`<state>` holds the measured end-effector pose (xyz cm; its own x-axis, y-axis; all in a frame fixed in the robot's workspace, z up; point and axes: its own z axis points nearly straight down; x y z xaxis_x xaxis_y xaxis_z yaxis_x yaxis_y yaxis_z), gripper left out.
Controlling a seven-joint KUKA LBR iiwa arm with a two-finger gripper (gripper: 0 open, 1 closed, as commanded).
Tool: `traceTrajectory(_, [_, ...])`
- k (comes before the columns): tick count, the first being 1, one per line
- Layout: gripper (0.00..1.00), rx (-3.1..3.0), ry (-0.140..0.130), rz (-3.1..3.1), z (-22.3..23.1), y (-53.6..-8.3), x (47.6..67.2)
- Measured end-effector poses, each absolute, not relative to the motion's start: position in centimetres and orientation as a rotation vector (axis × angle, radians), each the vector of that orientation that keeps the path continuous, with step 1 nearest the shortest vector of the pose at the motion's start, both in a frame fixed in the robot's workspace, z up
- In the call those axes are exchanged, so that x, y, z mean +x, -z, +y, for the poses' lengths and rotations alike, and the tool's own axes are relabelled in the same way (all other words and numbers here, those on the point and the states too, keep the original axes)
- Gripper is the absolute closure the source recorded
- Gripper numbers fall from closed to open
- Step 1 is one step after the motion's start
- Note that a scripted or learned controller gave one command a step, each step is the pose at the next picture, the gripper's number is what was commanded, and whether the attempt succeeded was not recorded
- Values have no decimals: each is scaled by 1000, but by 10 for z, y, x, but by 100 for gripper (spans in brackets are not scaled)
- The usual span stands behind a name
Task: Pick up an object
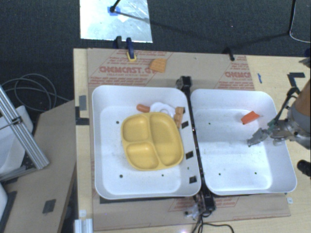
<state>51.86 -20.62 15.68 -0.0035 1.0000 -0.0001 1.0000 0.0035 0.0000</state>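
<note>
Bench topped with printed cardboard point(146, 67), two white bins side by side; dark carpet beyond. Left bin point(104, 144) crowded: yellow divided plate point(150, 141), small orange sausage point(143, 108), tan block point(179, 114). Right bin point(233, 178) mostly bare floor; orange piece point(250, 117) near far wall. Gripper point(255, 140) low over right bin's right side, beside it; finger spread can't be made out.

Arm point(302, 111) cut off at right edge. White item point(163, 108) half hidden behind yellow tray point(151, 141); identity unclear.

Bench point(214, 72) — two white bins point(109, 144)
</note>
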Motion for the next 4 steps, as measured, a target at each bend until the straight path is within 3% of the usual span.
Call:
traceTrajectory(1, [0, 2208, -7, 2222, -206, -221, 552])
traceTrajectory(3, [0, 2214, -2, 2224, -206, -217, 549])
traceTrajectory(4, [0, 2221, 0, 2221, -206, -80, 528])
